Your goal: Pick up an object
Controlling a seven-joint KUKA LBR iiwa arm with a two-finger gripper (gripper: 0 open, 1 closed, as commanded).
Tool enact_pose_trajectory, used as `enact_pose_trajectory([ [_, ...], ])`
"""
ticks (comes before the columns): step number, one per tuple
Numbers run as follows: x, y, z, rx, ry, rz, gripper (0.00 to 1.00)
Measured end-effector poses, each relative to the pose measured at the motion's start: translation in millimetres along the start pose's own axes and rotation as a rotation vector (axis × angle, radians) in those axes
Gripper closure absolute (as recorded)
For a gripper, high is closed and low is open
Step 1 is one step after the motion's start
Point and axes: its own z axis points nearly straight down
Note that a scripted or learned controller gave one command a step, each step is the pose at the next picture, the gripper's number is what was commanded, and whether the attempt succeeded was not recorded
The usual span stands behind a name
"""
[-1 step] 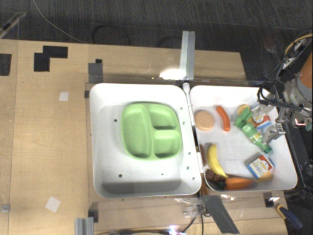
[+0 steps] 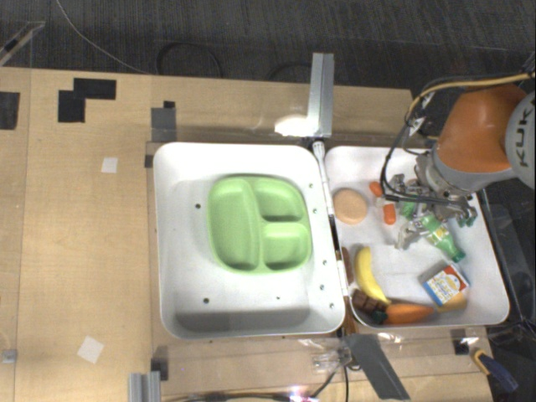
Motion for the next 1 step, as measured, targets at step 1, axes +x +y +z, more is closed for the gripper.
enact_pose_trajectory([
  [1, -33.3, 56.1, 8.7, -0.001, -0.003, -0.007, 0.0],
])
